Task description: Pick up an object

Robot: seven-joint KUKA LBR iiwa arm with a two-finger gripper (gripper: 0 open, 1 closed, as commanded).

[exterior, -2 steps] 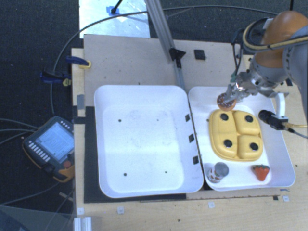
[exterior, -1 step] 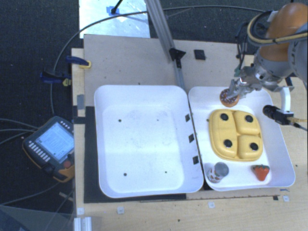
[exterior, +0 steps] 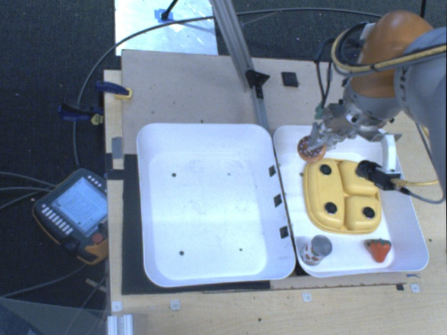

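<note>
Dark carpet floor round a tan board bench point(exterior: 195, 89). Two shallow glossy white bins side by side: left bin point(exterior: 160, 187) well away from gripper, right bin point(exterior: 412, 250) under it. Grey arm point(exterior: 419, 68), orange band above wrist. Gripper point(exterior: 316, 144) low at far corner of right bin; finger state: cannot tell. Small round brownish object point(exterior: 308, 147) right at gripper tip; grasp unconfirmed. Yellow moulded tray point(exterior: 343, 195), rounded compartments, just nearer than gripper. Small red object point(exterior: 378, 250) and grey-capped jar point(exterior: 316, 248) at near edge. Teach pendant point(exterior: 73, 211) on floor, far off.
</note>
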